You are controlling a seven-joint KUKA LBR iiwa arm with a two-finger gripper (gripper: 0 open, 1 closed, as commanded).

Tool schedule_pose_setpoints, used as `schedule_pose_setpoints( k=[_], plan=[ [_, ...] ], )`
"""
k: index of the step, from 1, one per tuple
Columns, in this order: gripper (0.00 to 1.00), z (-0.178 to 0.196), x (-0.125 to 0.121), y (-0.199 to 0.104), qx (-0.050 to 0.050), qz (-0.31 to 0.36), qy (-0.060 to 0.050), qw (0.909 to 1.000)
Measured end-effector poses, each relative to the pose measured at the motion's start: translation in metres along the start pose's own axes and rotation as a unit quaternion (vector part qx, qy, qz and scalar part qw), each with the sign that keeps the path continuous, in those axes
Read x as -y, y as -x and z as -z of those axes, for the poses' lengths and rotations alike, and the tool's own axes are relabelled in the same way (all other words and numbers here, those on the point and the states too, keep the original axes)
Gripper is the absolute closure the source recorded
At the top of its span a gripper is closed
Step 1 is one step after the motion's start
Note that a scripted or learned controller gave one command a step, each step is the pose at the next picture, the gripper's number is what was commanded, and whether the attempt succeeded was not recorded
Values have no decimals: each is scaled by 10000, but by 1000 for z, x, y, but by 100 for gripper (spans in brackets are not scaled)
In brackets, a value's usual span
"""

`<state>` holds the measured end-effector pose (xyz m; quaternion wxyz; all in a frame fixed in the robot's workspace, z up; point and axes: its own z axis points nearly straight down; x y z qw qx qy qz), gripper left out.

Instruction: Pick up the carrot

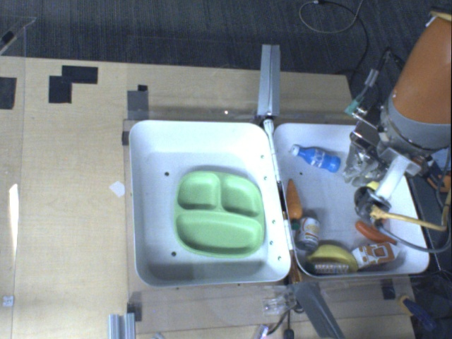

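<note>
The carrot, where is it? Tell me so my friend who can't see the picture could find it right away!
Look in the right white bin, along its left wall beside the divider. The carrot lies there, lengthwise along that wall, just above a small can. It is the slim orange pointed thing; the bottle is blue and the banana is yellow.

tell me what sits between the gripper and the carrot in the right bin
Only bare white floor of the right bin lies between the gripper and the carrot, as the camera view shows.
</note>
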<state>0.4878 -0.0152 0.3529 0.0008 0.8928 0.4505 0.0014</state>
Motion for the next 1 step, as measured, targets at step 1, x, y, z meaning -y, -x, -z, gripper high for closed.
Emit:
schedule_pose_setpoints(
  k=[1],
  plan=[
    [100,39,45,-61,-9,-550,2,9985]
  ],
)
